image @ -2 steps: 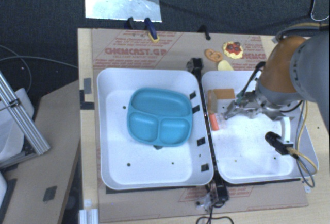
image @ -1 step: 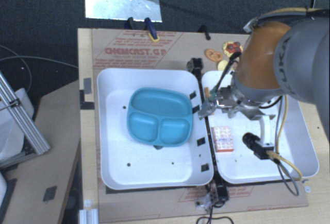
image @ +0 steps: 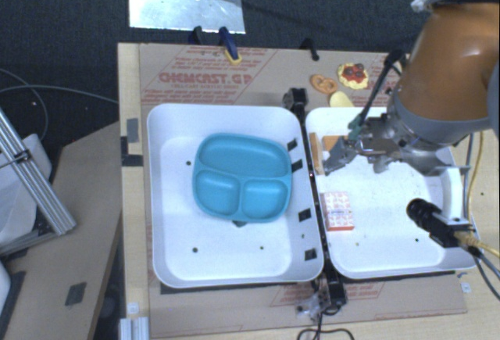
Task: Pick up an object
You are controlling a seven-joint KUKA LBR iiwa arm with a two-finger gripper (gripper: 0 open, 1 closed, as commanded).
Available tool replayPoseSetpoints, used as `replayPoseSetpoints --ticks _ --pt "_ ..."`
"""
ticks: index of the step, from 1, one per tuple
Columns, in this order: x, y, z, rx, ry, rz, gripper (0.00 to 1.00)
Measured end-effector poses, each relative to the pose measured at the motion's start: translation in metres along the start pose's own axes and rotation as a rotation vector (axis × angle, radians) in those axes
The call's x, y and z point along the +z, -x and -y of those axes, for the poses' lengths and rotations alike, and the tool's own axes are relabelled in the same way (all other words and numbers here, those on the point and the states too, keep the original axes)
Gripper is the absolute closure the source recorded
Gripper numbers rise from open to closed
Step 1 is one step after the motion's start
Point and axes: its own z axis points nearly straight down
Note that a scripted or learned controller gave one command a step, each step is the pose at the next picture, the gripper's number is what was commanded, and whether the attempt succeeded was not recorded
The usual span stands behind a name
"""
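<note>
the grey arm with its orange band [image: 461,49] reaches in from the right and hangs over the right shallow white plastic bin [image: 391,256]. its pincer [image: 340,155] sits low over the upper left part of that bin, near the wall it shares with the left bin; whether the pincer is spread or pressed together cannot be told, and nothing can be seen in its grip. just under and beside the pincer lies a thin orange-brown stick-like piece [image: 315,152] along the bin's left wall. below it, well clear of the pincer, a small flat white card with red print [image: 337,210] lies on the bin floor. the left shallow white plastic bin [image: 176,252] holds a blue three-compartment plastic tray [image: 242,177]. both bins rest on a printed cardboard sheet [image: 203,76] on the desk.
</note>
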Motion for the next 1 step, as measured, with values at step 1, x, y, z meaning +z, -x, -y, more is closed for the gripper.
replayPoseSetpoints --ticks 1 --pt "-0.0028 0.0012 -0.0008 -0.002 -0.01 0.004 1.0"
